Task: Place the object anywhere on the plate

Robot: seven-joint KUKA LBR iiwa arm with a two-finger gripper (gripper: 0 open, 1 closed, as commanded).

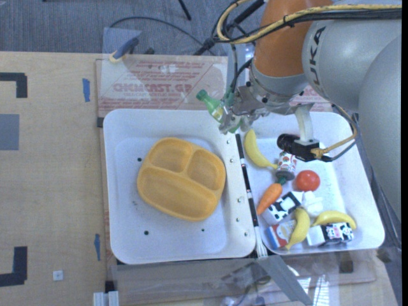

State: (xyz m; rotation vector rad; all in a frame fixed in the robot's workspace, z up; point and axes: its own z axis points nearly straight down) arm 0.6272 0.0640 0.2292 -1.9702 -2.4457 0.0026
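A yellow-orange divided plate lies in the left bin. My gripper hangs above the ridge between the two bins, near their back edge. It is shut on a small green bottle, which sticks out up and to the left from between the fingers. The bottle is off the bin floor, to the upper right of the plate and apart from it.
The right bin holds a banana, a carrot, a red tomato, a small bottle, a second banana and cow-print cartons. A clear sheet lies behind the bins. The arm fills the upper right.
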